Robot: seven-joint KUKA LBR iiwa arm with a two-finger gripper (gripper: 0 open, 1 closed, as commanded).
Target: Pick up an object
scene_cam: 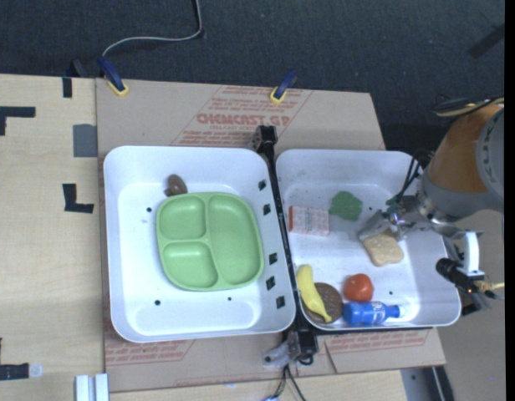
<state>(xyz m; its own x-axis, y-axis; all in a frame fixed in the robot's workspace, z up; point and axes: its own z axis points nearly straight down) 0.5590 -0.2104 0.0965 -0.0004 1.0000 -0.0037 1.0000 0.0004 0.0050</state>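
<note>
The right bin [405, 167] holds several objects. A tan bread slice [383, 250] lies toward its right side, and my gripper [381, 226] hangs just above its upper edge. Whether it touches the slice is unclear. A green block [347, 205] lies to the gripper's left, and a red-and-white packet [308, 220] is further left. Along the bin's front sit a red tomato [359, 287], a blue bottle [370, 312], a yellow banana [310, 291] and a brown round cookie [328, 295].
The left bin [124, 224] holds a green divided plate [210, 241] and a small brown object [175, 185] at its back. A black divider [274, 215] separates the bins. The arm's orange band [458, 153] rises at the right edge.
</note>
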